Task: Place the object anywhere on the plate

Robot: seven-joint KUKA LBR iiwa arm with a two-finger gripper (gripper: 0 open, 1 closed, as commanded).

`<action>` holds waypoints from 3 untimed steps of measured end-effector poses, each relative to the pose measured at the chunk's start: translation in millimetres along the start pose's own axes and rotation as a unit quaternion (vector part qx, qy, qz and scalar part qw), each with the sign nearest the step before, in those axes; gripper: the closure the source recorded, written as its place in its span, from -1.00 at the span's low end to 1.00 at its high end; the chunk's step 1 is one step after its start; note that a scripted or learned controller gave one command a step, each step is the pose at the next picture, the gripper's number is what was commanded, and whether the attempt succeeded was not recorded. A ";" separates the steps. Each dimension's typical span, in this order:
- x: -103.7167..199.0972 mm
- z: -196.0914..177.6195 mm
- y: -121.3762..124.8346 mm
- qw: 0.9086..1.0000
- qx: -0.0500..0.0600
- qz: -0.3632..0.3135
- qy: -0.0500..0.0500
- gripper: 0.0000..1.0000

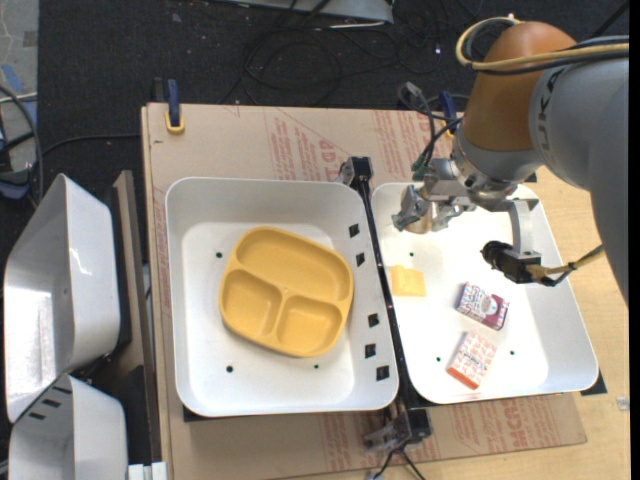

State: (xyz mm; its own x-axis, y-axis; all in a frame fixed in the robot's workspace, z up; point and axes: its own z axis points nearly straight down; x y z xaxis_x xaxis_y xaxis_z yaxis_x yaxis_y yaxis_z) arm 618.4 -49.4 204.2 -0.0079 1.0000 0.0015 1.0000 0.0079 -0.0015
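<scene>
Two white bins on tabletop point(260, 133). Yellow plate point(286, 290) sits in left bin point(190, 268). Right bin point(560, 298) holds yellow slice point(407, 282), purple carton point(483, 306), pink-white packet point(471, 359). Jaws' state: can't tell; gripper point(418, 214) over right bin's back-left corner.

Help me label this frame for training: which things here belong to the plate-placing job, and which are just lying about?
Job: yellow plate in the left bin; gripper; yellow block, purple carton and pink box, candidates in the right bin.

Lying about: cables, blue clamp.

Yellow sectioned plate point(286, 290) in left bin point(190, 268); claw point(414, 214) above right bin point(560, 308), near cheese slice point(407, 282).
</scene>
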 end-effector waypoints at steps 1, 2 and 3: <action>52.3 0.5 5.2 1.000 -0.001 0.000 0.000 1.00; 104.7 -12.5 11.4 1.000 -0.002 0.000 0.000 1.00; 152.0 -12.5 3.6 1.000 0.000 0.000 0.000 1.00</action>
State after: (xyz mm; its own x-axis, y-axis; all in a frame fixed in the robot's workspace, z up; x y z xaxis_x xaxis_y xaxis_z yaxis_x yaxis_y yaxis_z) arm 620.8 102.6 216.9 -0.0087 1.0000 0.0011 1.0000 0.0087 -0.0006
